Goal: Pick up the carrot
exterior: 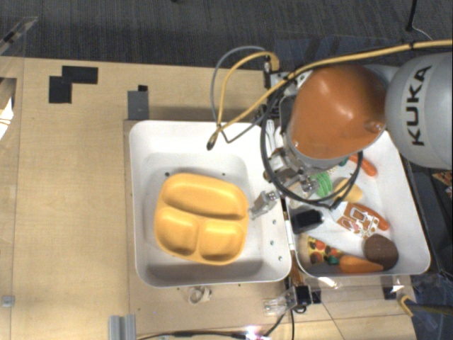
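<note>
The carrot [358, 264], orange and tapered, lies near the front wall of the right bin [417, 239], beside a brown rounded item [382, 249]. My arm, with its orange band [333, 112], hangs over the back half of that bin and hides part of it. My gripper [265, 202] shows as a small metallic tip below the wrist, just over the right side of the left bin [141, 190] next to the divider. It is well left of and behind the carrot, and nothing is visibly held.
A yellow compartment tray [202, 218] lies in the left bin. The right bin also holds a green item [323, 184], a pale yellow piece [352, 188], a red-and-white packet [362, 220], a black block [306, 219] and a small multicoloured toy [320, 250]. Cables loop behind the arm.
</note>
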`<state>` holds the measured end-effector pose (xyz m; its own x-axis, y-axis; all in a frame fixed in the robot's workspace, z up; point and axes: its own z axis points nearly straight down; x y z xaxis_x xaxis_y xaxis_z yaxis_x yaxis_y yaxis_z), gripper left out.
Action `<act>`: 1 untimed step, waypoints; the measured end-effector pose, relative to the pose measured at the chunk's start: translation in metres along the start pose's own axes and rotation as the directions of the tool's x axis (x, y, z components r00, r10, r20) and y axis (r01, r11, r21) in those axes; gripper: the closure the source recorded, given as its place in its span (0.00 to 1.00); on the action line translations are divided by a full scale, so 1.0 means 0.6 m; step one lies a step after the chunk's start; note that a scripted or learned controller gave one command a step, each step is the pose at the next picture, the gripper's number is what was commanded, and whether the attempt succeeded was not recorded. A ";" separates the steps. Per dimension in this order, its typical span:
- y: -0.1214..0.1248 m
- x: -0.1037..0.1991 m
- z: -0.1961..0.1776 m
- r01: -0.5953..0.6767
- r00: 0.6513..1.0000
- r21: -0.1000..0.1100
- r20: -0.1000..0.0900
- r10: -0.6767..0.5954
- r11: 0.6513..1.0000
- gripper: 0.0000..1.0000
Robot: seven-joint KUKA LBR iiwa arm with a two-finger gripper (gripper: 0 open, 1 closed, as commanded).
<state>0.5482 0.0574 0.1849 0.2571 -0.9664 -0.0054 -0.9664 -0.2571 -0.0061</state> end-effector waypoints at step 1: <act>0.027 -0.119 0.049 0.150 0.989 -0.001 0.000 -0.150 0.989 0.00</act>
<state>0.5144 0.1226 0.1557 0.3992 -0.9169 -0.0049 -0.9169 -0.3991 -0.0063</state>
